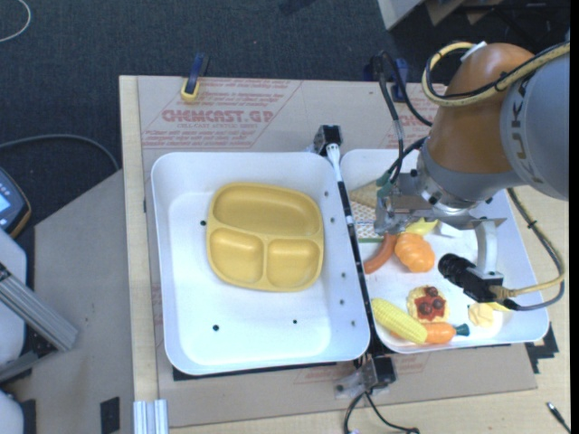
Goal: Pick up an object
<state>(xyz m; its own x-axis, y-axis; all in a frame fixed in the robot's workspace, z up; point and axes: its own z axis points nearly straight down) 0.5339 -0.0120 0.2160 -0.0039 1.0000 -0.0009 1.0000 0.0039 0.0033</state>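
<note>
The arm [470,143] reaches in over the right bin [529,322] with its wrist low above the bin's far-left part, which suggests it is lining up on the toy food crowded there. The wrist's bulk covers the jaws, so I cannot tell whether they are open or closed, and nothing can be seen held. The likeliest targets lie just below the wrist, near the bin's left wall: a long orange-red carrot-like piece [380,253] lying at a slant, and a round orange fruit [414,253] touching or just beside it. That closeness could make a clean grip on either one awkward. Toward the bin's near edge sit a yellow corn cob [399,320], a small tart topped with red berries [427,303], a short orange piece [440,334] and a pale yellow lump [486,315], all well packed together. The left bin [262,325] carries a yellow divided plate [265,238] near its middle, well apart from the arm. Both bins rest on a pale board surface [226,116].
</note>
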